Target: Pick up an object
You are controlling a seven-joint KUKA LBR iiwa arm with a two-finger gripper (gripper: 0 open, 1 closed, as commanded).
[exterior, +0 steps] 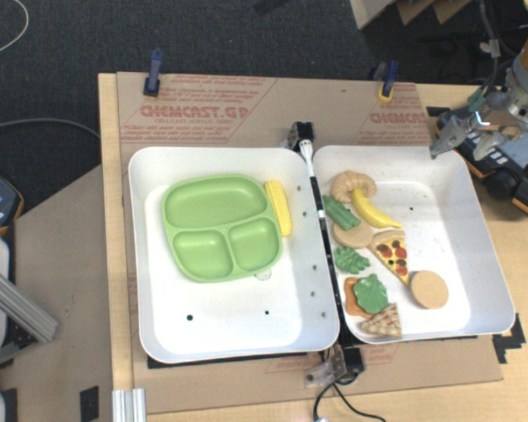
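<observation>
Bench (246,117) with left bin (150,262) beside right bin (466,236).

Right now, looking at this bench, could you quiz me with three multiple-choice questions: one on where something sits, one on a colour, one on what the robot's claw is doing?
1. Where does the green tray lie?
A. left bin
B. right bin
C. on the cardboard

2. What colour is the corn cob beside that tray?
A. red
B. yellow
C. blue

3. Where is the gripper at this moment?
A. down among the toy food
B. resting on the green tray
C. by the right bin's far right corner, away from the food

Answers: 1 A, it lies inside the left bin. 2 B, it is plainly yellow. 3 C, it sits apart from the banana and pizza slice.
</observation>
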